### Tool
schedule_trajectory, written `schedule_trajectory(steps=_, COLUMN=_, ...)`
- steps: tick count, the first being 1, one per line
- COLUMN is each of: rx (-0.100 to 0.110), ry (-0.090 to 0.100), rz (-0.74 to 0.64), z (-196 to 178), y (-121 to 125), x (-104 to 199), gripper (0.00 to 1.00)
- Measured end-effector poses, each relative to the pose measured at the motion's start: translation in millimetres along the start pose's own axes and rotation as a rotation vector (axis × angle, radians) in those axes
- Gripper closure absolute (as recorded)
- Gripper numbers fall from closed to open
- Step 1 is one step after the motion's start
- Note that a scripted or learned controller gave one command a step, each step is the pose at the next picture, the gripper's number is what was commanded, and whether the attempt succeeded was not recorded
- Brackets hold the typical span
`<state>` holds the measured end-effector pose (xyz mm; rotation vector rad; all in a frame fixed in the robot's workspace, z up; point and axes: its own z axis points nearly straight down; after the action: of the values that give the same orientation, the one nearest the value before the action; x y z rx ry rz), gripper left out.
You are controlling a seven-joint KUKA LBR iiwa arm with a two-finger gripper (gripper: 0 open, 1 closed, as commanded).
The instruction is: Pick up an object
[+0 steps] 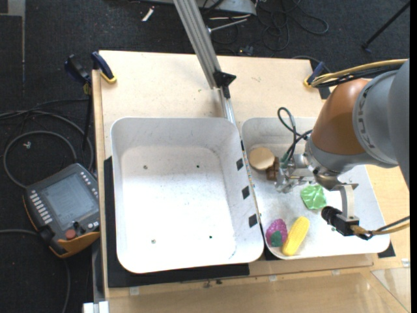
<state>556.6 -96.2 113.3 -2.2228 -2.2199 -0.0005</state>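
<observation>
Two white bins [130,135] on a bench; gripper [285,175] low in the right one, grip seemingly unreadable; tan disc [261,157] beside it, corn [295,235] beyond.

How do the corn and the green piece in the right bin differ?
The corn is yellow and elongated, lying at a slant near the bin's front wall; the green piece is crumpled-looking and compact, farther back, beside the gripper. Both lie in the right bin.

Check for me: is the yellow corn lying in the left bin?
No, the yellow corn lies in the right bin, beside the purple and green toy near its front edge.
</observation>
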Motion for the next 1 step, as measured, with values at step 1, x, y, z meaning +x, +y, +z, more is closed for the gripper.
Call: schedule_trajectory(steps=1, rx=-0.004, ry=-0.001, rz=0.001, z=-47.5, y=-4.0, x=-8.0, gripper=1.00)
